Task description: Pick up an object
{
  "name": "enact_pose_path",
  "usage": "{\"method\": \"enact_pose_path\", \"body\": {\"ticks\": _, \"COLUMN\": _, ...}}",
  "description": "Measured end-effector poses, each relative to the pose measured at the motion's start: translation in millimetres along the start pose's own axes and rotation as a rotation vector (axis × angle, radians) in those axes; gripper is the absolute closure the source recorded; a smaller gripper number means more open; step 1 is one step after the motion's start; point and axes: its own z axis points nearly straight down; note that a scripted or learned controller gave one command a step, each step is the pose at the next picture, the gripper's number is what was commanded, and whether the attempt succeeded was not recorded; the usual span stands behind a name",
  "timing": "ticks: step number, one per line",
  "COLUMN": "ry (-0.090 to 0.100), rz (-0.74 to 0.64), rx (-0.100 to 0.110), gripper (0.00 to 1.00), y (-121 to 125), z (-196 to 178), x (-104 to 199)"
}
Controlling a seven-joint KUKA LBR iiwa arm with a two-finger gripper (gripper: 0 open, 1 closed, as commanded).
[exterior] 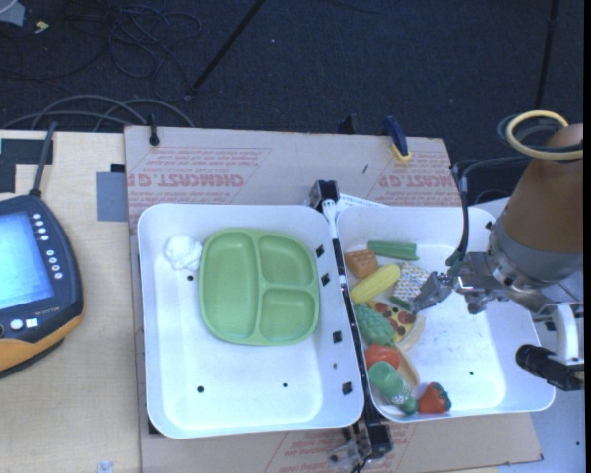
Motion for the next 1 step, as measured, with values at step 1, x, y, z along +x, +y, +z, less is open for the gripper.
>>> {"method": "enact_pose_path", "body": {"ticks": 1, "ry": 0.003, "rz": -0.004, "rx": 0.006, "gripper": 0.00, "y": -33.6, "z": 37.0, "x": 64.8}}
